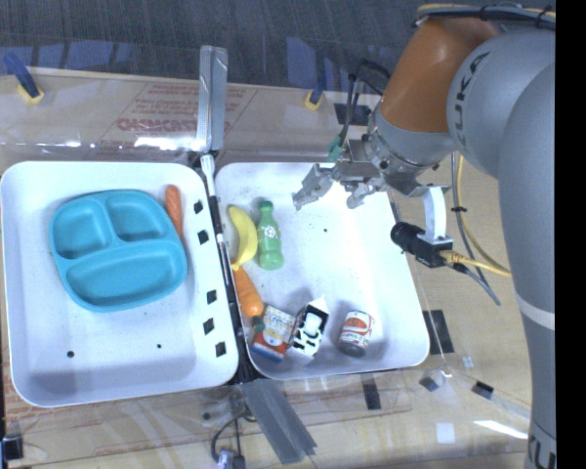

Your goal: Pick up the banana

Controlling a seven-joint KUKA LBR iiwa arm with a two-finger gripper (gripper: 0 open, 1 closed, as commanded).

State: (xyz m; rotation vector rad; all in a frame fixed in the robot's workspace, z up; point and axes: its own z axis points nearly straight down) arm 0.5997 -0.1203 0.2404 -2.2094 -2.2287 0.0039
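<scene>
Reaching for the banana risks a crowded, failed grasp.
End effector hangs open and empty, up and right of the banana; the banana lies against the right bin's left wall, touching the green bottle, carrot just below; fingers could strike wall or bottle, or pinch the bottle instead.

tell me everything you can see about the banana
The banana is yellow, curved and unpeeled, smooth like plastic or real fruit; which, I cannot tell. It lies flat in the right bin, along its left wall, running roughly top to bottom in the view. A green bottle lies right beside it, seemingly touching, and an orange carrot sits just below its lower end. The pincer hangs apart from it, to the right.
</scene>
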